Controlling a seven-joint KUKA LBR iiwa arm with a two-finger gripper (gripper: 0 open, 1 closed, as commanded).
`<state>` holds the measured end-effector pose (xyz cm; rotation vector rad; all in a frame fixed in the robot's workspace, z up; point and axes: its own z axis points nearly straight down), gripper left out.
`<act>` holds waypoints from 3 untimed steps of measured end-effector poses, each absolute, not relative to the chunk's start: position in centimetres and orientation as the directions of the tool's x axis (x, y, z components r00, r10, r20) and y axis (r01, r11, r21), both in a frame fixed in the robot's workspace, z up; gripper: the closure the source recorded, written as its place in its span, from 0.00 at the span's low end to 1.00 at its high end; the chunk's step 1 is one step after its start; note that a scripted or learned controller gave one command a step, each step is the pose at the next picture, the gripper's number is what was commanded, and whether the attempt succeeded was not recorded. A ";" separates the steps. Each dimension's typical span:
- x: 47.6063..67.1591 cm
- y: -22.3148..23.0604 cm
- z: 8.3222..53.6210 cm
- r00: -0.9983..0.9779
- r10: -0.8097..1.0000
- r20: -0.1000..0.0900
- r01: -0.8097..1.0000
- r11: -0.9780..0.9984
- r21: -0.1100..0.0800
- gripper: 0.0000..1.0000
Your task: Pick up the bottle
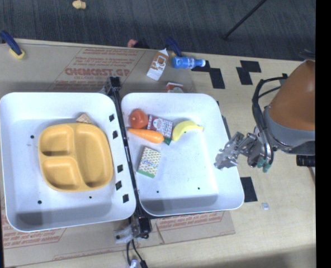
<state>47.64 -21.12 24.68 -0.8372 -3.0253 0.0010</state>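
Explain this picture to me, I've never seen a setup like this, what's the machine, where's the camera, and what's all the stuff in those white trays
The camera is fixed above a bench, looking down at a slant. The grey and orange shape on the right is a robot arm. Its grasping part, the end effector, hangs over the right edge of the right bin; I see nothing held in it.

Two shallow white bins sit side by side. The left bin holds a yellow divided plate. The right bin holds a tomato, a carrot, a banana, a dark red carton and a small patterned box.

The blue bottle it is meant to pick up lies outside the bins, on the bench behind them, beside a small carton.
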 end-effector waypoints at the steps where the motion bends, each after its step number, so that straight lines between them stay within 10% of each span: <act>1: 47.6 -16.1 18.6 -0.825 0.565 0.003 0.565 0.825 -0.001 1.00; 2: 47.7 -21.0 26.3 -0.825 0.565 -0.001 0.565 0.825 -0.001 1.00; 3: 47.6 -21.1 21.9 -0.599 0.801 0.003 0.801 0.599 -0.002 1.00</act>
